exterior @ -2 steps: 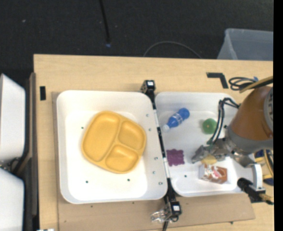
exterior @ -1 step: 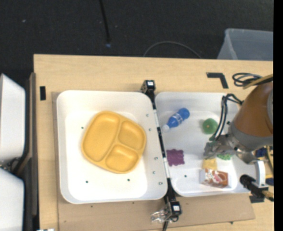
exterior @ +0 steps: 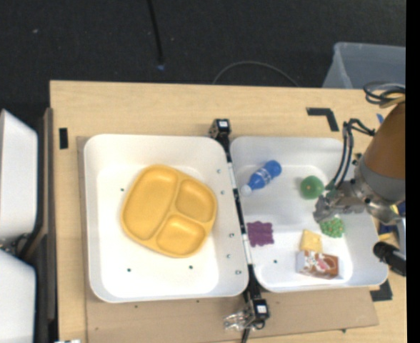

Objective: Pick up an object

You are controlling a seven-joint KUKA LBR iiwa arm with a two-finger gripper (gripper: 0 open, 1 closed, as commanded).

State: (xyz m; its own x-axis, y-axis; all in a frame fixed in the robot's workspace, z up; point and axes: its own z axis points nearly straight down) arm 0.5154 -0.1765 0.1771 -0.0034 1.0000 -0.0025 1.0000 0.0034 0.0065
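The gripper [exterior: 329,207] hangs low in the right bin [exterior: 285,274], between a green ball [exterior: 311,186] and a green knobbly toy [exterior: 332,227], which it partly covers. Its metal parts blur together, so its grip cannot be told, and nothing is seen held. Left of the gripper a blue bottle [exterior: 263,175] lies slantwise, its white cap toward the left bin [exterior: 106,281]. A purple block [exterior: 260,233], yellow piece [exterior: 311,241] and red-printed packet [exterior: 318,264] lie nearer the gripper's lower left. The left bin holds a yellow divided plate [exterior: 168,210].

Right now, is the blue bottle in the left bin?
No, the blue bottle lies in the right bin; the left bin holds a yellow tray.
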